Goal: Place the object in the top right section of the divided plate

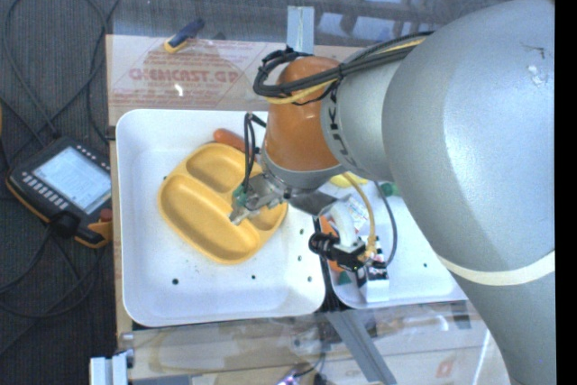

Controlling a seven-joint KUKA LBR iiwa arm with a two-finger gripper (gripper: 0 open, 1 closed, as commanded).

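Now we hang over the right side of the yellow divided plate [216, 203] in the left bin [144, 275]; whether the jaws are open or gripping, we cannot tell. An orange object [227, 137] lies just behind the plate. Next comes settling over the top right section.

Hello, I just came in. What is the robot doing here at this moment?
A grey KUKA arm with an orange band reaches in from the right over the left white bin. Its end effector hangs low over a yellow divided plate lying in that bin, near the plate's right side. I cannot tell whether it holds anything. A small orange object lies in the bin just beyond the plate's far edge. The arm hides much of the right bin.
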